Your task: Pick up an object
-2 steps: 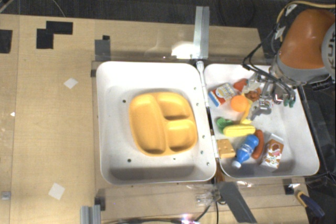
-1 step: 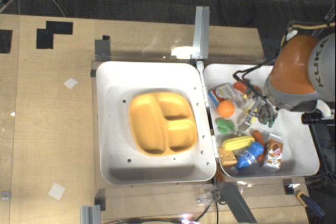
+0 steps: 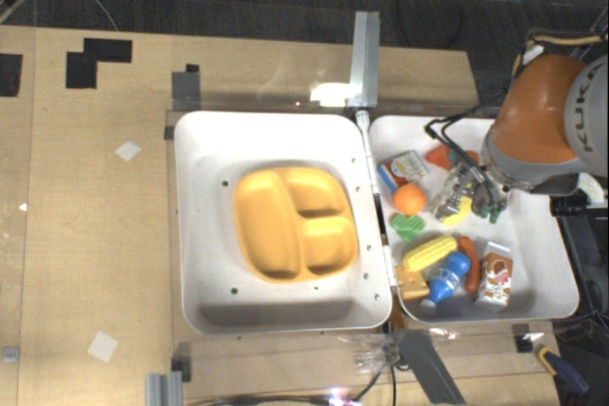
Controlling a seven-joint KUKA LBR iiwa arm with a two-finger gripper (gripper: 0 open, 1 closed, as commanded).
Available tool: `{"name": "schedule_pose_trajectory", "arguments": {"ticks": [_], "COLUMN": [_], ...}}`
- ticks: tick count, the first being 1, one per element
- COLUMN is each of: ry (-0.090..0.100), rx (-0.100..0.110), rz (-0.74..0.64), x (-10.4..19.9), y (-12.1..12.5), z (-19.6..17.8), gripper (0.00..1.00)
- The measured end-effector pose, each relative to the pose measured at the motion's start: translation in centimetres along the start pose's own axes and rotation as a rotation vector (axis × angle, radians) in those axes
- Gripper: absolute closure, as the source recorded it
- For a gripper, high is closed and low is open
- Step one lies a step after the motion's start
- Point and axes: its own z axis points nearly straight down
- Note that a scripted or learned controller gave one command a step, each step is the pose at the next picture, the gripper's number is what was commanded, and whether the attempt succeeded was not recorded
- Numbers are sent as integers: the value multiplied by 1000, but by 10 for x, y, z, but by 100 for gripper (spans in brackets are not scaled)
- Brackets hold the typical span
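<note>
An orange ball (image 3: 409, 199), green piece (image 3: 409, 225), yellow corn (image 3: 429, 252) and blue bottle (image 3: 447, 280) crowd the right bin (image 3: 561, 292).

Glossy yellow plastic tray (image 3: 293, 223) in smooth white plastic bin (image 3: 205, 204); matt wooden bench (image 3: 86, 233).

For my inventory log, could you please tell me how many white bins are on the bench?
2: the left bin holds a yellow divided tray; the right bin, beside it, holds small toy items.

White letters "KU" (cropped) on arm (image 3: 592, 114)
</note>
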Motion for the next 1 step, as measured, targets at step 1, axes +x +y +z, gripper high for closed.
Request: {"name": "schedule_pose_trajectory", "arguments": {"ticks": [1], "ry": [1], "rx": [0], "rz": [0], "x": [0], "y": [0], "z": [1], "gripper": [0]}}
